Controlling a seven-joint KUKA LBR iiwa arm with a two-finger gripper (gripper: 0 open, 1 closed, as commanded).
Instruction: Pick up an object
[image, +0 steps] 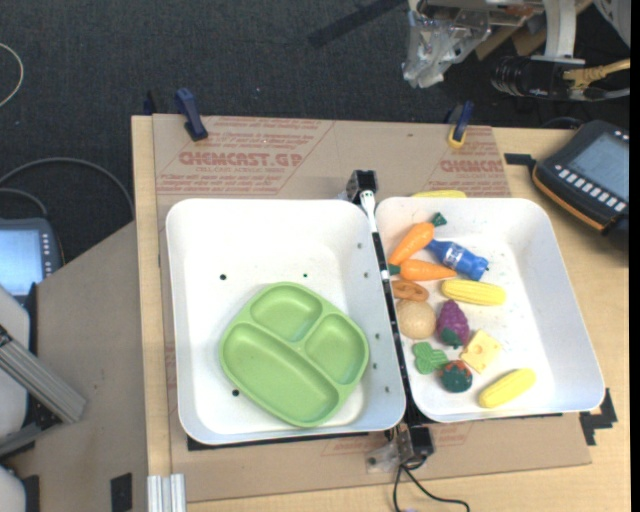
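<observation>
I see the gripper (432, 62) at the top of the frame, right of center, parked above the far edge of the bench and well apart from everything in the bins; I cannot tell how it is set, the view there is too blurred, and it touches nothing. All the pickable items sit in the right bin (560, 290), below the gripper, crowded toward that bin's left side. Upper part: two orange carrots, the upper carrot (412, 241) slanting up to the right, the lower carrot (428, 270) lying nearly flat just under it, and a blue bottle (459, 257) touching the carrots on their right. Below those, a yellow corn cob (473, 292), and left of it a small brown pretzel-like piece (409, 291) by the bin's left wall. Middle: a tan potato (417, 321) with a purple eggplant (452, 322) just beside it. Lower: a green piece (430, 356), a dark red and green item (457, 377) next to it, a yellow cheese wedge (481, 352), and a yellow banana-like piece (507, 387) nearest the frame's bottom. Left bin (200, 250) holds a green divided plate (293, 351), three compartments, lying flat in the bin's lower half. A black and orange pendant (590, 172) rests at the right edge of the frame.
</observation>
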